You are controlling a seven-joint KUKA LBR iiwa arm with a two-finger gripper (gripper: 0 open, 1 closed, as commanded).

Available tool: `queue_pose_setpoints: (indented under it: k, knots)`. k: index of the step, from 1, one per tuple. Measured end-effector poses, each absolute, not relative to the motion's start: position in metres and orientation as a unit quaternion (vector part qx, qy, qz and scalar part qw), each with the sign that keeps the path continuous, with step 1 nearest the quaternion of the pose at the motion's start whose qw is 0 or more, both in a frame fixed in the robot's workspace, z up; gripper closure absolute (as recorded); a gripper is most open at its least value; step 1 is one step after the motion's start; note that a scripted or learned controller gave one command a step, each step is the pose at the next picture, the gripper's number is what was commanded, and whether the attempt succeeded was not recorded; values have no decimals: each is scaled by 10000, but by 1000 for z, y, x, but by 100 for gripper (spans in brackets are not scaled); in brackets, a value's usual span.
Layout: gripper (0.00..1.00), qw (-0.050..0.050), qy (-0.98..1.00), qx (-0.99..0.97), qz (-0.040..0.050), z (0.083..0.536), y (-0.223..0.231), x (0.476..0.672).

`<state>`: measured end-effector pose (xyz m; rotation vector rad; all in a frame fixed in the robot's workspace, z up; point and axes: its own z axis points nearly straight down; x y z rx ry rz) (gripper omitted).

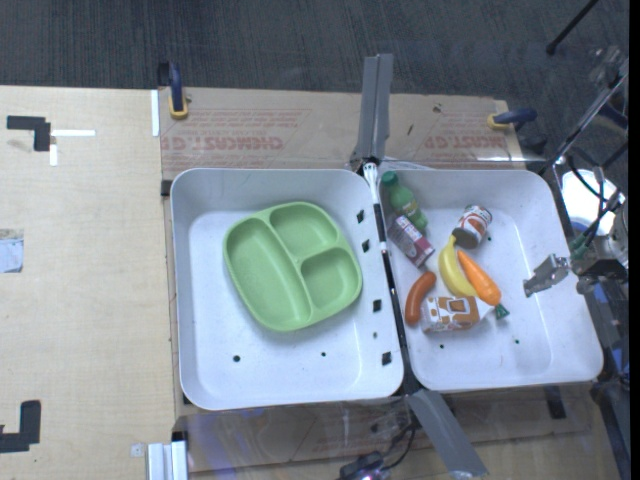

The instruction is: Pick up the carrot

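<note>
Gripper (547, 274) sits low over the right bin (535, 363) near its 3 o'clock wall, arm coming in from the right edge. Jaw state: cannot tell, the metal tip is too small and blurred. Nothing visible between them, so no hold claimed.

Carrot (479, 279) lies just toward 9 o'clock from the gripper, apart from it, orange body slanting from 11 to 5 with a green tip at the lower end. It rests against the banana (453, 271) on its 9 o'clock side and touches the top of the small carton (451, 314) at 6 — cluttered pile, probably dumped loosely. Red sausage-like piece (419, 297) sits further toward 9. Green bottle (403, 200) and dark packet (411, 238) at 11, a small can (474, 224) at 12.

Left bin (190, 298) holds a green divided plate (292, 264), well apart.

Judgement: pick not yet made; gripper looks staged beside the pile. Tight neighbours make a clean carrot-only grasp risky.
</note>
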<state>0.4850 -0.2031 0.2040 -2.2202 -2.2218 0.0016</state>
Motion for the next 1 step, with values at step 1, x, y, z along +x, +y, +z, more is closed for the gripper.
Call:
queue_pose_setpoints:
  k: [1]
  knots:
    - [0,0,-8028,-5963,1,92,-174,554]
